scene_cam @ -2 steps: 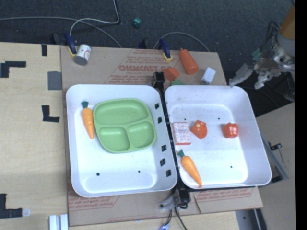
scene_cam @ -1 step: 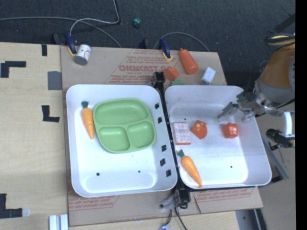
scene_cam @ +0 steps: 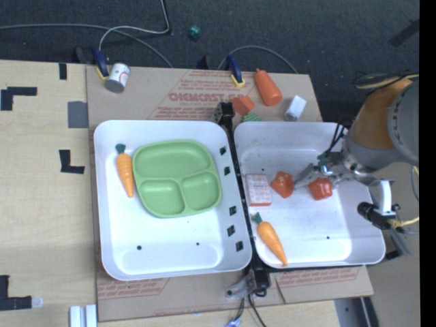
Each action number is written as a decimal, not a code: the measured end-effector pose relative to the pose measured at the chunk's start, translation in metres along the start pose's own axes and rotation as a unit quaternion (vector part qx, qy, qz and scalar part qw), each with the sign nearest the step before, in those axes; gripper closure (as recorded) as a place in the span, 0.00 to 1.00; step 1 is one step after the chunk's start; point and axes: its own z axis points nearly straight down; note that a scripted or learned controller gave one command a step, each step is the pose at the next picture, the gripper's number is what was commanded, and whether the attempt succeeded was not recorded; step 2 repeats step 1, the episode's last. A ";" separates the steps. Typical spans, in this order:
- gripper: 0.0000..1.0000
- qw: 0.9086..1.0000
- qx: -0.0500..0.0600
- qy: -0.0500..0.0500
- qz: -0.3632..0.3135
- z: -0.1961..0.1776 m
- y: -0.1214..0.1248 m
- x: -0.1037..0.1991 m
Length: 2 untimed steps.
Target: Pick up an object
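In the right bin (scene_cam: 354, 247) my gripper (scene_cam: 312, 179) stands open, low over the floor, between two red pieces. One dark finger (scene_cam: 303, 177) slants left toward a red block (scene_cam: 282, 184) without gripping it. A second red piece (scene_cam: 321, 190) lies just below and right of the gripper, apparently touching it but not held between the fingers. Near the bin's front left, an orange carrot (scene_cam: 271, 241) lies loose. A small white and red card (scene_cam: 257, 189) lies flat left of the red block.
The left bin (scene_cam: 163, 254) holds a green divided plate (scene_cam: 178, 178) and a second carrot (scene_cam: 125, 169). Behind the bins on the cardboard lie an orange cylinder (scene_cam: 268, 87), a small white cube (scene_cam: 296, 107) and a white can (scene_cam: 118, 76). Cables cross the dark floor beyond.
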 end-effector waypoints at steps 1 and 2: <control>1.00 1.000 -0.002 -0.002 -0.001 -0.010 0.001 -0.001; 1.00 1.000 -0.002 -0.002 -0.001 -0.010 0.001 -0.001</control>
